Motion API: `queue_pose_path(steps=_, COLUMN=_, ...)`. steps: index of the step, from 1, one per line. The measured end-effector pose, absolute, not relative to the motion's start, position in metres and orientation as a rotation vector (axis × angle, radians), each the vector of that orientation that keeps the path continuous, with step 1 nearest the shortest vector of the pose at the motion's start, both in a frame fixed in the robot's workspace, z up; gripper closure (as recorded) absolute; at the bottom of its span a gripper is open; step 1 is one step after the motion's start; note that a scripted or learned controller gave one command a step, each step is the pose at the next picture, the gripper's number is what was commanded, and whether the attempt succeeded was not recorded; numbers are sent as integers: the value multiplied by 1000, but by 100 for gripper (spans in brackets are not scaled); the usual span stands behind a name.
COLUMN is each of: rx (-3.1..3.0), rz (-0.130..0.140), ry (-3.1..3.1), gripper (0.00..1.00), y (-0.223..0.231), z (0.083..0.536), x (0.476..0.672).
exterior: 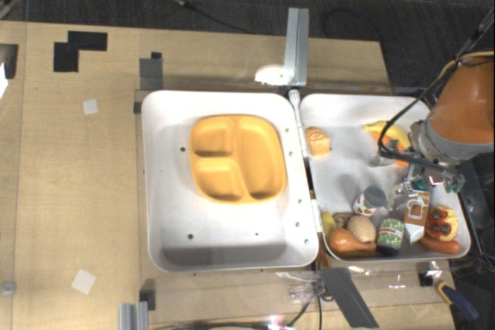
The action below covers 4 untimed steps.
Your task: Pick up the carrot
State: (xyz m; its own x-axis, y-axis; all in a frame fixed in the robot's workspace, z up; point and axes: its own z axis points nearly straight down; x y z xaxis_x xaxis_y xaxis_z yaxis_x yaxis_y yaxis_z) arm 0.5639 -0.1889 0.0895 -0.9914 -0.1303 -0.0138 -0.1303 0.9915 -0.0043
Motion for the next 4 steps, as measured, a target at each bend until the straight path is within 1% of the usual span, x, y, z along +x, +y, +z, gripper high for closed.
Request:
queue_pose_path(steps=1, rx=89, rz=-2, ry=3127, gripper=0, y=-196, z=89, x=627)
queue_pose_path(steps=2, rx=145, rz=-1, ry=3124, gripper=0, y=-152, z=90, x=590)
queue_pose_path(steps=3, rx=-122, rz=-2, ry=3126, gripper=0, y=-131, z=89, x=630)
queue_pose_path(steps=4, rx=-154, rz=3, ry=3139, gripper=0, y=-161, z=88, x=670)
